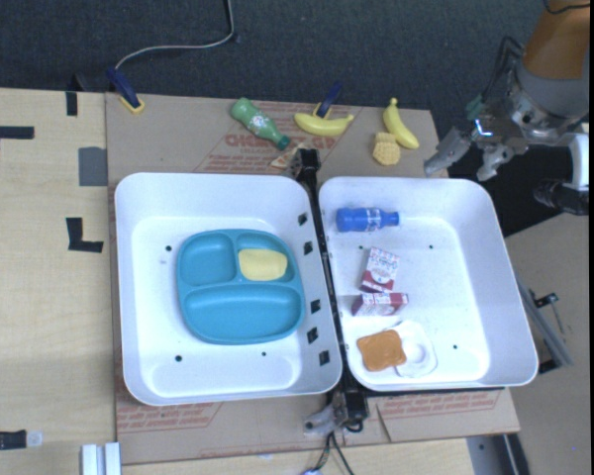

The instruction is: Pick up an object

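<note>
From the overhead camera I see my two-finger gripper point(472, 152) hanging at the top right corner of the right-hand shallow white bin point(475, 201), just outside its far rim, with its two grey fingers point(445, 152) splayed apart and nothing between them. The nearest candidate, as I judge it, is the blue plastic bottle with a white cap end point(367, 220), lying on its side inside that bin, down and to the left of the gripper; its long axis runs left to right, roughly parallel to the far rim, so the fingers would need to straddle it across its short width. Further below it lie a small red and white packet point(381, 266) and a second red and white packet point(379, 303), close together, then a brown toast-shaped piece on a small white dish point(381, 349) nearest the front wall. The bottle has open bin floor to its right and below it, though it sits near the far wall, which could crowd one finger. Beyond the gripper's left, over the divider, the left-hand white bin point(139, 265) holds a blue sectioned plastic tray point(240, 305) with a yellow rounded lump point(262, 264), a much longer reach
</note>
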Motion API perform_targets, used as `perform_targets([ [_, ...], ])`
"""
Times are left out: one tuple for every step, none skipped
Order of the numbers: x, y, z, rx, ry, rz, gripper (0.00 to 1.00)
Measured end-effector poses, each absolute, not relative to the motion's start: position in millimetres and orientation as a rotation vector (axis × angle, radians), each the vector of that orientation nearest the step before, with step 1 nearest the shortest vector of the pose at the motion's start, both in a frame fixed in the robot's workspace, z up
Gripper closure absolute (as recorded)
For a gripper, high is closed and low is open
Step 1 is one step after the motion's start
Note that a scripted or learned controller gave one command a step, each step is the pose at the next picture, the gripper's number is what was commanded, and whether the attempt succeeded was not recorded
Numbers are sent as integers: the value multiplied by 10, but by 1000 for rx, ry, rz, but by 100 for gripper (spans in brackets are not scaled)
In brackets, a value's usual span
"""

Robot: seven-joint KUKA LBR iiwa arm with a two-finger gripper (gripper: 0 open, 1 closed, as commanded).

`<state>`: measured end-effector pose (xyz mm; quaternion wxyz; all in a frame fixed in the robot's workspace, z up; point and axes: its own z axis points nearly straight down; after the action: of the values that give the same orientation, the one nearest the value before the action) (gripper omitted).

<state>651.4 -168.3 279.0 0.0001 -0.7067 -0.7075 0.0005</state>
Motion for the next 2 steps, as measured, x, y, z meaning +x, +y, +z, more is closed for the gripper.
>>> perform_targets([
  [5740, -1321, 1715, -2218, -2220, 3, 0],
  [5653, -996, 979, -2217, -2220, 3, 0],
])
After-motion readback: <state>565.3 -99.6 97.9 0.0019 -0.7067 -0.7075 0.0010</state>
